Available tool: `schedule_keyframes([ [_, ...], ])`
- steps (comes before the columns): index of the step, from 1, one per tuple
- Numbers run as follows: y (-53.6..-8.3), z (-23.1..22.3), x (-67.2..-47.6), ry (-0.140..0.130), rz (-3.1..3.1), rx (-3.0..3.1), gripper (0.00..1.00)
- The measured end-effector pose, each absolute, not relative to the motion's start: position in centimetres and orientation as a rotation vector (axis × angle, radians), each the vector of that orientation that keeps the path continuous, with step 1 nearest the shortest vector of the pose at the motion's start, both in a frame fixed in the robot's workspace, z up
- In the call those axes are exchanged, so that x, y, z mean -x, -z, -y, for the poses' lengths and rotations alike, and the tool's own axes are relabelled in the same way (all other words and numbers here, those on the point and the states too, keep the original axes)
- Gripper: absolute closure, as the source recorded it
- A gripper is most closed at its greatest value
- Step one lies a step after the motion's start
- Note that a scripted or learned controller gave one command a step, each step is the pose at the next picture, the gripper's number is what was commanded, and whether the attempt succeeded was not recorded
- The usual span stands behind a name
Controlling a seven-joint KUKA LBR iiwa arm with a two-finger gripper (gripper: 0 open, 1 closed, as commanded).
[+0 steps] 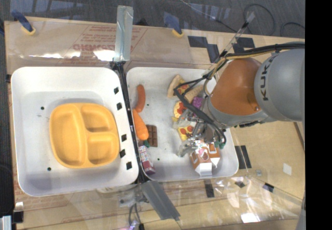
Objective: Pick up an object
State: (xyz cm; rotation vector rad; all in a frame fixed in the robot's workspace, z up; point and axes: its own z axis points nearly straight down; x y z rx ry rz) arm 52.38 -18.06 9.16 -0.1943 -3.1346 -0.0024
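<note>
The grey arm with its orange band (236, 91) reaches into the right bin (161, 81) from the right. Its gripper (199, 138) hangs low over a cluster of toy food near the bin's right side. Under and beside it lie a pizza slice (185, 131), a small brown and white carton (203, 160) and a purple piece (197, 102). Along the bin's left side lie a sausage (140, 96), a carrot (140, 125), a chocolate bar (152, 135) and a dark red can (146, 160). A tan wedge (174, 86) lies near the far edge.
The left bin (31, 89) holds a yellow divided tray (84, 134). A grey bracket (123, 31) stands at the far side between the bins. Black cables (259, 47) run from the arm toward the right.
</note>
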Motion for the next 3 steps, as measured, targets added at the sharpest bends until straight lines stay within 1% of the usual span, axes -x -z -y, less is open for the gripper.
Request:
schedule_keyframes([
  [1, -10.1, 17.9, -52.5, 0.003, 3.134, 0.180, 1.00],
  [2, -13.9, 21.0, -52.2, 0.000, 3.110, -0.446, 1.00],
  [3, -14.0, 17.7, -54.7, 0.002, 3.138, -0.146, 1.00],
])
